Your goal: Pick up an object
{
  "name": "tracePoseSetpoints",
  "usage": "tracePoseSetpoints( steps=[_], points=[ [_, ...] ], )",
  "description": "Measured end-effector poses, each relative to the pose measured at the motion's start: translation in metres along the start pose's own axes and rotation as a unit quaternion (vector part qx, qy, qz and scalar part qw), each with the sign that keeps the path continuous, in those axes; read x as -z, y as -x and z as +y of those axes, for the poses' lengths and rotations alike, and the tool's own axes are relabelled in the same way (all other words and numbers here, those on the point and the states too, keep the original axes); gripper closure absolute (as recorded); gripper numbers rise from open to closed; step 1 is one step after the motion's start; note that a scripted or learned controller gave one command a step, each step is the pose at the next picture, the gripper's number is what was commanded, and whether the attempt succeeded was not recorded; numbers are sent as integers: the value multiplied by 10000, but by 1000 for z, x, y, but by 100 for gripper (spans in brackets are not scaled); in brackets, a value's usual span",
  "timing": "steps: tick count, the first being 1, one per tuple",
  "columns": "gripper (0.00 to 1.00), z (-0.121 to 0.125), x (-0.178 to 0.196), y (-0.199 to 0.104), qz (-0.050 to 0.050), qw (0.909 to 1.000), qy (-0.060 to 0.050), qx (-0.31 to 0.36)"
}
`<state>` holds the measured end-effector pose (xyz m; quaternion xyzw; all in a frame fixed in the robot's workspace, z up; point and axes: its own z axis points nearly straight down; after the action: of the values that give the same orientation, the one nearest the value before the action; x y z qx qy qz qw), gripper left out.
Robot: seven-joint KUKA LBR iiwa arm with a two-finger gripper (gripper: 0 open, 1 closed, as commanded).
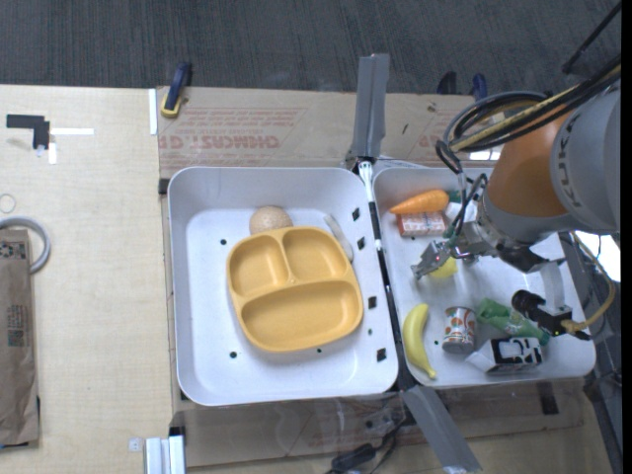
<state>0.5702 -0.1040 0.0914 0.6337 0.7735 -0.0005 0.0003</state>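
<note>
My gripper hangs low in the right bin, near its left wall. A small yellow object lies right at its tip, partly hidden under it; whether it is gripped is unclear. An orange carrot and a red-and-white packet lie just behind the gripper. In front of it are a banana, a small can, a green item and a black-and-white box.
The left bin holds a yellow divided plate with a beige round object behind it. A divider wall separates the bins. The arm's body and cables cover the right bin's back right corner.
</note>
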Motion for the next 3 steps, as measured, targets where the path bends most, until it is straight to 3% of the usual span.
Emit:
tracePoseSetpoints(
  steps=[1, 2, 3],
  points=[
    [0, -66, 60, 76, -3, 9996, 0, -275],
    [0, -58, 0, 17, 6, 9964, -3, 846],
    [0, -4, 1, 37, -4, 9970, 8, 771]
  ],
)
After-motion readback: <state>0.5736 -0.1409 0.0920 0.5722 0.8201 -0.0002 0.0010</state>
